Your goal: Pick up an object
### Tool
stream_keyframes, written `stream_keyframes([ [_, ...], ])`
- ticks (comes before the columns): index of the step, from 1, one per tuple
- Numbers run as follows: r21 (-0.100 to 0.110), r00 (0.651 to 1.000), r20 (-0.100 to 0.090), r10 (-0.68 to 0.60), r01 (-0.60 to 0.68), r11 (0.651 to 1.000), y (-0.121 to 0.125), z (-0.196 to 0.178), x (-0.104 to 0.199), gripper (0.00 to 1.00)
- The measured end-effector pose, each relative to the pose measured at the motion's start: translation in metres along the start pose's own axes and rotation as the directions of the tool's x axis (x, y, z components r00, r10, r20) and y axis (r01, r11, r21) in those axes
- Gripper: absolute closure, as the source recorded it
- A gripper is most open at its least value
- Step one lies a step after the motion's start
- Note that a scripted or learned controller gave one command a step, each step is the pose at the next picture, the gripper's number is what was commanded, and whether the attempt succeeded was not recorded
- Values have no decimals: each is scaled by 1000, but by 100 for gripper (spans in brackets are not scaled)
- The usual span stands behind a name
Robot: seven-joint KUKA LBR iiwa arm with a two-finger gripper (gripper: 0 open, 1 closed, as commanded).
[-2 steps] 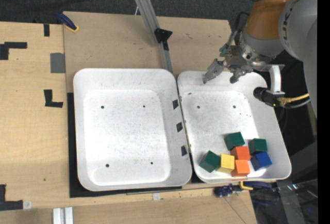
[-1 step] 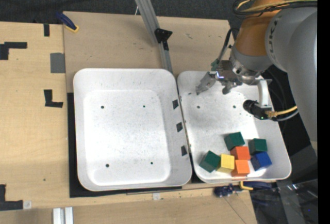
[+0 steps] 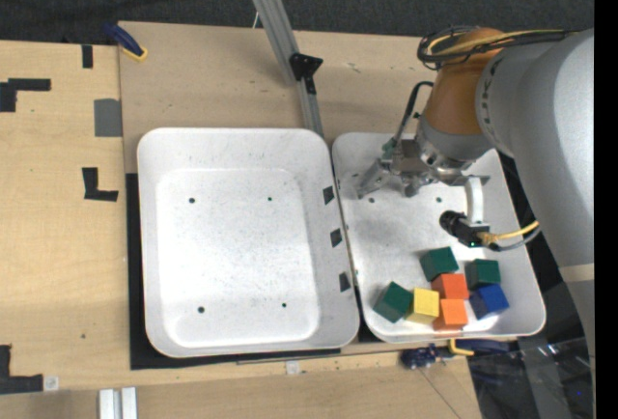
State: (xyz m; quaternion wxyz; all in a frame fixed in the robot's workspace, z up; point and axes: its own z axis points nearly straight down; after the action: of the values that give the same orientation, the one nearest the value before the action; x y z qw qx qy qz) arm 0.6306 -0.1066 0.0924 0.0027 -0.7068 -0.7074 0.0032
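Camera view: gripper (image 3: 370, 185) fingers spread, clasping nothing, above right bin (image 3: 372, 253); no legible writing.

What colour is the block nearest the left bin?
Dark green, seen in the camera view, at the left end of the cluster in the right bin.

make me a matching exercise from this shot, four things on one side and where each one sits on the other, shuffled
Things:
1. yellow block
2. blue block
3. gripper
4. clamp with yellow tip

Places:
A. on the bench, beyond the left bin's far left corner
B. over the far end of the right bin
C. between a green block and an orange block
D. by the right bin's right wall, at the right end of the cluster

Pairs: 1-C, 2-D, 3-B, 4-A
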Motion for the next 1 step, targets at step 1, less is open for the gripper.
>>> stream_keyframes([
  [1,-6,1000,-1,-2,2,1000,2,-14,1,100],
])
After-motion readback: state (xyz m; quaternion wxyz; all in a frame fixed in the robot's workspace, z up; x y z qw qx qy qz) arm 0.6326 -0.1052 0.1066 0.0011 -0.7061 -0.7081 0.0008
